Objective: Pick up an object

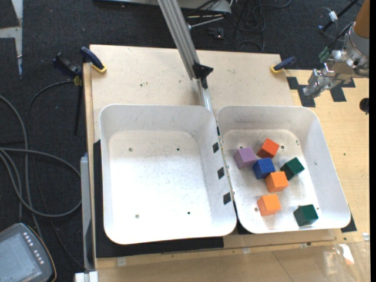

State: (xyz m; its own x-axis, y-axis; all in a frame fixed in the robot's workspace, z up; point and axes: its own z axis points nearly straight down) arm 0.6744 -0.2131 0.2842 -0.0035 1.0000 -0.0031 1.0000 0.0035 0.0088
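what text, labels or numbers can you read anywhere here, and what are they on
None can be read.
The blocks in the right bin have plain faces, for example the purple block and the blue block.
The left bin carries dark specks and black tabs, no lettering.
The grey device at the lower left has a screen and buttons too small and blurred to read.

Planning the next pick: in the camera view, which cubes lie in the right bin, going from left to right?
Purple cube → blue cube → lower dark green cube. The three orange cubes and the upper green cube overlap others in the order, so I leave them out.
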